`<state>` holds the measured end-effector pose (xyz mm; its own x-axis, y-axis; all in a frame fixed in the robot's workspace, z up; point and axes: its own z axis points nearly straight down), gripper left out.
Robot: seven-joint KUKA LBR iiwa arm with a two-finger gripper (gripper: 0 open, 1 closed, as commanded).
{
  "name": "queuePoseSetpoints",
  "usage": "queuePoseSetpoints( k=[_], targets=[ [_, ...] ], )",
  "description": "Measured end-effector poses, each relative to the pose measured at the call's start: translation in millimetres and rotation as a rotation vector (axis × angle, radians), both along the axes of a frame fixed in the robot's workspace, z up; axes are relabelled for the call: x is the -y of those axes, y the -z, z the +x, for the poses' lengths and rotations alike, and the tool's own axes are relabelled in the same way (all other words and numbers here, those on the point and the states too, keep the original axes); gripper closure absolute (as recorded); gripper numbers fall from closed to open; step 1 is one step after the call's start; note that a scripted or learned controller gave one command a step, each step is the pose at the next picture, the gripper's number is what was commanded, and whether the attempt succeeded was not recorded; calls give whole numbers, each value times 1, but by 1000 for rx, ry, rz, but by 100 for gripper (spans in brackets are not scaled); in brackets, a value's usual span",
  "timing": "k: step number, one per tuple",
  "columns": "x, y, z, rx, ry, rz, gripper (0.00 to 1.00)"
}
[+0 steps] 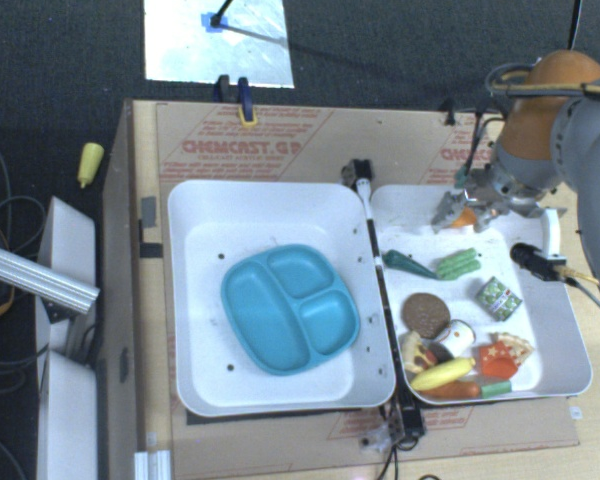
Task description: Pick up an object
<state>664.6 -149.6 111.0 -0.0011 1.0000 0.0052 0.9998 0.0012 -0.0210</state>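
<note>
We see the jaws low in the right bin's far corner, closed around a small orange object sitting between the fingers. Nearer us lie a green pod, a brown disc and a banana. The left bin holds a blue tray.

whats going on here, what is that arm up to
A grey arm with an orange band reaches in from the right, its pincer down at the far end of the right bin, right at a small orange object. Whether it grips that object cannot be told. The bin also holds toy food: a green pickle, a brown patty, a banana. The left bin holds a blue divided plate.
</note>
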Motion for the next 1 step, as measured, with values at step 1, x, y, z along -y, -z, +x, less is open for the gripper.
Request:
queuePoseSetpoints(
  k=[1],
  targets=[
    [-83,-75,5,26,-4,-4,100]
  ],
)
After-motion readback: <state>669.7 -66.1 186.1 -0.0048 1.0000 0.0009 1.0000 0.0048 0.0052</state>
